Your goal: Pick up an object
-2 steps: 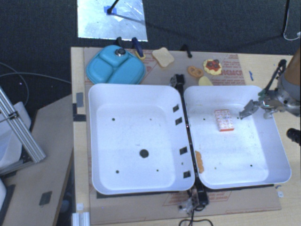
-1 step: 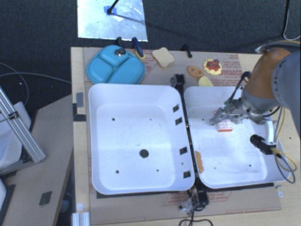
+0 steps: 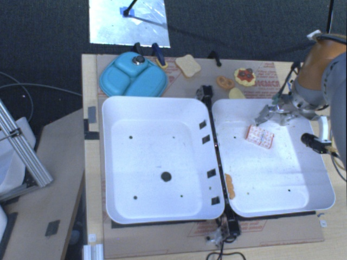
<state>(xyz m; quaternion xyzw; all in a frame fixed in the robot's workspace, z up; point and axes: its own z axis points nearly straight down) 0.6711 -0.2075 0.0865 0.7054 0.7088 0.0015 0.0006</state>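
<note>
Reaching in from the right of the camera view, the grey arm with its orange band [image 3: 320, 64] is seen above the upper right corner of the right shallow white bin [image 3: 303, 199]. The two-finger gripper [image 3: 274, 115] is held low over that bin's upper part, its metal fingers [image 3: 264, 117] pointing down and to the left. The fingers appear spread apart, though the view is too coarse for certainty; nothing is seen between them.

A flat square packet, white with pink markings [image 3: 261, 137], is found lying on the floor of the right bin, just below and to the left of the fingertips. Whether it is touched by them cannot be told. A small elongated orange piece [image 3: 230, 186] is noted against the left wall of the same bin, well apart from the packet.

A small dark round object [image 3: 166, 176] is recorded on the floor of the left shallow white bin [image 3: 124, 210], near its middle.

Behind the bins, on the bench [image 3: 92, 80], a light blue moulded plastic tray with compartments [image 3: 133, 76] is placed at the left. A tan toast-shaped slice [image 3: 188, 65], a small orange item [image 3: 225, 82], a round yellow piece with red topping [image 3: 245, 76] and a pale yellow piece [image 3: 236, 93] are set out to its right. A sheet of shiny silver material [image 3: 129, 14] is laid on the dark floor beyond the bench.
</note>
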